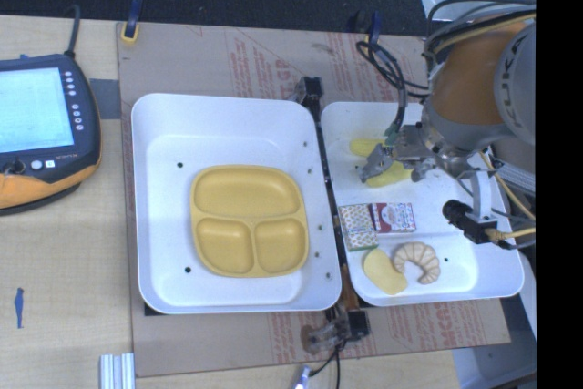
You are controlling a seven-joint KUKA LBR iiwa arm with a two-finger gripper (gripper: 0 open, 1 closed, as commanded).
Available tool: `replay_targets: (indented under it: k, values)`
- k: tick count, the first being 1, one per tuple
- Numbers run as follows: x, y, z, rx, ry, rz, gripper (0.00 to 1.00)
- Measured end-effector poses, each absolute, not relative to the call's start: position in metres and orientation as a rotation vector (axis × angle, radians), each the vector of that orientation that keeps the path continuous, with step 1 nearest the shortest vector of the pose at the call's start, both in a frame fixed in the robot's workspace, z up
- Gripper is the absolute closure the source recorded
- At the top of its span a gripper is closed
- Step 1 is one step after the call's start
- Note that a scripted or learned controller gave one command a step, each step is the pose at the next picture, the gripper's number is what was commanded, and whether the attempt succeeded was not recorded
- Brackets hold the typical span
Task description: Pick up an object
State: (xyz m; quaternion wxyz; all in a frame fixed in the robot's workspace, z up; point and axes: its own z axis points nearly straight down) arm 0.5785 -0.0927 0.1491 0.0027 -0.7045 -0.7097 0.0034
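The right white bin [492, 285] holds a yellow banana-like piece [369, 146] at its upper left, a small flat box [392, 217] with a green-and-white packet [358, 226] beside it, a pale yellow round piece [383, 271] and a croissant [417, 261]. My gripper [381, 161] hangs low over the yellow piece at the bin's upper left, its grey fingers pointing left and down. A second bit of yellow [390, 177] shows just under the fingers. Whether anything sits between them I cannot make out.
The left white bin [155, 196] holds a yellow divided tray [249, 220]. A teach pendant [41, 127] lies on the bench at far left. Black clamps [311, 90] sit between the bins at top and bottom. The arm's cables [392, 68] loop above the right bin.
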Motion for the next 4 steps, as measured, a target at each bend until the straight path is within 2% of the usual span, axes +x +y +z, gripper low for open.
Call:
replay_targets:
  k: [1,2,3,4]
  values:
    - [0.617,-0.108,0.106,-2.223,-2.240,-0.006,0.00]
    - [0.648,-0.093,0.093,-2.215,-2.228,0.005,0.00]
    - [0.656,-0.122,0.092,-2.218,-2.221,0.005,0.00]
    - [0.569,-0.140,0.091,-2.215,-2.224,0.008,0.00]
